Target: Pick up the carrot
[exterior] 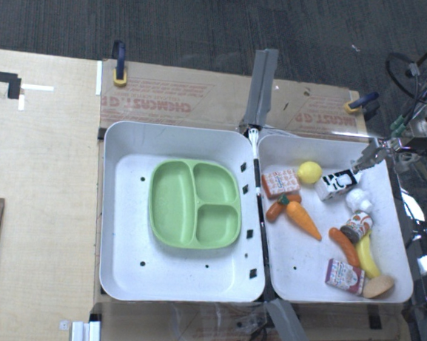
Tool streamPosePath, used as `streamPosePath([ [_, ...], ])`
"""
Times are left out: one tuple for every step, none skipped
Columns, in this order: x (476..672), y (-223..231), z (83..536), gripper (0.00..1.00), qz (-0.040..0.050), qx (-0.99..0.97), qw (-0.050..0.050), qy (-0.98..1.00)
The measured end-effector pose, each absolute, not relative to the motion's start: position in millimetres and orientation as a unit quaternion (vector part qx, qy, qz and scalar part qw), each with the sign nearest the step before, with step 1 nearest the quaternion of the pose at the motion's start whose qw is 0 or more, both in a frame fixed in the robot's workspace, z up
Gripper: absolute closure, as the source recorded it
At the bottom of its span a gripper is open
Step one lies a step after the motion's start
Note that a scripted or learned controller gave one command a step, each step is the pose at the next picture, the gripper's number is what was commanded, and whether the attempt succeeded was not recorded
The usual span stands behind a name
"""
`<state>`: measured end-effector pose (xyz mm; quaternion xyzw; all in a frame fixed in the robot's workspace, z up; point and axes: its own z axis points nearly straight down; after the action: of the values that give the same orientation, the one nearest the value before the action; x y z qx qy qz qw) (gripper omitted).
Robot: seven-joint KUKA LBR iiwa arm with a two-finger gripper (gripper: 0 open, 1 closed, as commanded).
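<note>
Where the arm enters at the right edge, the gripper hangs over the upper right rim of the right bin; whether it is open or closed, cannot tell. Nothing seen held. Just below it: a small black-and-white carton, tilted. Beside that, a yellow lemon and a red-and-white packet. The carrot lies lower, near the bin's middle, orange, slanting down to the right, leafy end by a smaller orange piece. Further right: a small bottle, a banana, a pink packet. Left bin holds a green divided plate.
</note>
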<state>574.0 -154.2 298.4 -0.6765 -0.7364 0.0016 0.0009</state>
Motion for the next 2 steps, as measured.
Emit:
streamPosePath([
  [551.3, -101.2, 89.0, 0.0, 0.0011, -0.642, 0.002, -0.767],
  [550.8, -102.5, 95.4, 1.0, 0.0023, -0.643, 0.004, -0.766],
])
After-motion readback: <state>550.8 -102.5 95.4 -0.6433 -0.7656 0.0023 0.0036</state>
